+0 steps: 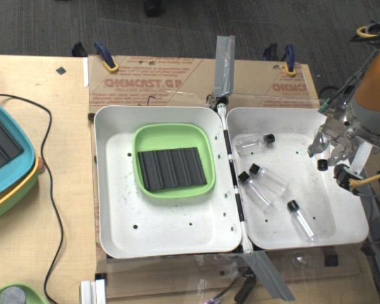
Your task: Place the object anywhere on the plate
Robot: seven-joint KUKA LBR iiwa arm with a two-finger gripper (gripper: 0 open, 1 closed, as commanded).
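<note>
A green square plate (pixel 204 138) sits in the left white bin (pixel 114 227) with a black ribbed slab (pixel 172 168) lying on it. Several clear vials with black caps lie loose in the right bin (pixel 342 230): one (pixel 250 144) at the back left, two (pixel 266 181) side by side near the middle, one (pixel 301 220) toward the front. My gripper (pixel 328 156) hangs over the right edge of the right bin, apart from those vials. A small black cap (pixel 322 164) shows just below it; I cannot tell whether it is held.
A cardboard sheet (pixel 152 78) lies behind the bins, clamped at its corners. A teal and yellow bowl stack (pixel 22 170) stands at the far left with a black cable (pixel 50 189) trailing over the wooden bench. A divider rim (pixel 231 170) separates the bins.
</note>
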